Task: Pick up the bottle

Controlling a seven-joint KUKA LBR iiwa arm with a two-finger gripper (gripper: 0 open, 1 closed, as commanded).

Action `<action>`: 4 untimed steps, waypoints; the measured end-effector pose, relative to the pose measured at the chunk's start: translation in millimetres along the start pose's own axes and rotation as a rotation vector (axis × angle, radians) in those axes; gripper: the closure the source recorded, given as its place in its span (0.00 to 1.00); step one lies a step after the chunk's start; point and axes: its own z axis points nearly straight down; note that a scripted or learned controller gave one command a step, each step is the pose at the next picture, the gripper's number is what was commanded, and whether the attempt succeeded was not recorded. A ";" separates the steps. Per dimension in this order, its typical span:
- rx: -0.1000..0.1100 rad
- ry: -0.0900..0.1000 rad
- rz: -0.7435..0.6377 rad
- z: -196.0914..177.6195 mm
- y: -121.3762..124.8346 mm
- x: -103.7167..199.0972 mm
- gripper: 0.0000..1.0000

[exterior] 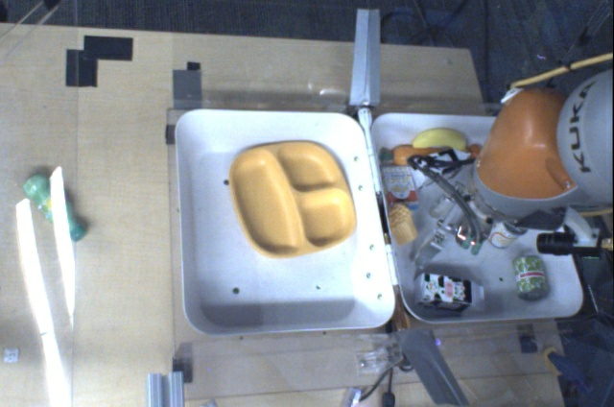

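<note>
The bottle (399, 203) lies along the left wall of the right bin (566, 301). It is small, with a red and white label and a yellowish lower end. My gripper (447, 236) hangs low over the middle of that bin, just right of the bottle and apart from it. Its metal fingers (426, 248) are spread open and hold nothing. The grey arm with its orange band (523, 151) covers the bin's right part.
A banana (439, 139) lies at the right bin's far edge. A black and white box (444, 290) sits near the front wall, and a green can (529, 275) at the front right. The left bin (206, 299) holds a yellow divided plate (291, 197).
</note>
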 end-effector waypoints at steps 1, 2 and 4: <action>0.011 0.021 0.064 3.6 28.0 -71.6 0.00; 0.000 0.002 0.073 -96.7 60.0 -21.0 0.00; -0.002 -0.005 -0.037 -26.2 -23.0 26.1 0.00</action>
